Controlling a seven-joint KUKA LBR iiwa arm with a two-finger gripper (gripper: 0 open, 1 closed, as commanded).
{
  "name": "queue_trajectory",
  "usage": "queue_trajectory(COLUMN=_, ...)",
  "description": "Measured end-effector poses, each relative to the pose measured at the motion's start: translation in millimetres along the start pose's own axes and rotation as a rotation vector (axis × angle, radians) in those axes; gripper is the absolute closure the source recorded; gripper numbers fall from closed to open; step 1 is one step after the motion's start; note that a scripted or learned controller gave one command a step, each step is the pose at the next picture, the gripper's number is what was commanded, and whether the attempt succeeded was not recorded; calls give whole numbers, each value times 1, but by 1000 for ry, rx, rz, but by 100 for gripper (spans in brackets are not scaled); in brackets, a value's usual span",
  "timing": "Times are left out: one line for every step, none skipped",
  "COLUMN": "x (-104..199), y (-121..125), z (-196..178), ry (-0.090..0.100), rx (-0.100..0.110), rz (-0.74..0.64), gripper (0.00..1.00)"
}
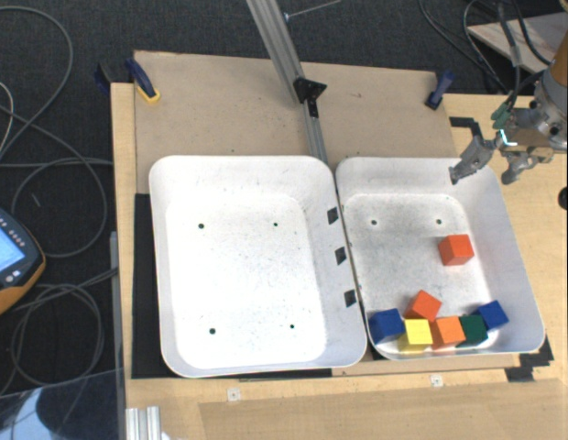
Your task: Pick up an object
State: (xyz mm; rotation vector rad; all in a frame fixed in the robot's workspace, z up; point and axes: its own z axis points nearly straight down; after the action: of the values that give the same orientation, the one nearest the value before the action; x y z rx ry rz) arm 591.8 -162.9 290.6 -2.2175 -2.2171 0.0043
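My gripper (491,167) hangs over the far right corner of the right bin (394,177), open, with nothing between its two fingers. An orange block (456,249) lies alone in the middle right of that bin, below the gripper. Along the bin's near edge sits a cluster of blocks: a blue one (386,324), a yellow one (418,333), an orange one (425,304), another orange one (446,331), a green one (473,327) and a second blue one (492,314).
The left bin (238,264) lies beside the right one, joined by black clips (339,255). A metal pole (284,53) slants over the bench's back. Blue clamps (143,79) (439,89) hold the board's rear corners. Cables and a pendant (9,255) lie on the floor at left.
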Motion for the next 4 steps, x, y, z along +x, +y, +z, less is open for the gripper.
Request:
queue_trajectory(x=0, y=1, z=-3, ry=-1, rx=-5, rz=-1, gripper=0)
queue_trajectory(x=-3, y=-2, z=40, ry=-1, rx=-1, rz=0, gripper=0)
queue_trajectory(x=4, y=-1, z=85, ry=0, rx=0, rz=0, gripper=0)
queue_trajectory(x=0, y=-7, z=145, ry=0, rx=2, rz=0, gripper=0)
